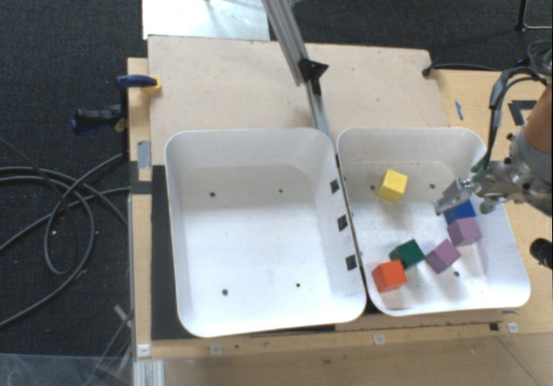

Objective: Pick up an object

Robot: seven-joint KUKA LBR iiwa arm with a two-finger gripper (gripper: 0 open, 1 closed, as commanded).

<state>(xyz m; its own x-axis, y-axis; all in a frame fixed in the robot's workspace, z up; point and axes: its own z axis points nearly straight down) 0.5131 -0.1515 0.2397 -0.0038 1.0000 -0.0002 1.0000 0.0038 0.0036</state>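
Observation:
Several small blocks lie in the right bin [415, 141]. A yellow cube [393, 185] sits alone near its middle. A green cube [406, 252] and an orange cube [389, 275] rest by the front wall, with a purple block [443, 255] to their right. A second purple block [465, 230] lies near the right wall. My gripper [467, 196] reaches in over the right rim and hangs directly over a blue cube [460, 211], covering its upper part. I cannot tell whether the blue cube rests on the floor or is lifted.
The left bin [251, 147] stands beside the right one, sharing a divider with black tabs [342, 222]. A slanted metal pole [285, 17] crosses above the bench behind the bins. Clamps [130, 82] and cables [60, 203] lie off the left side.

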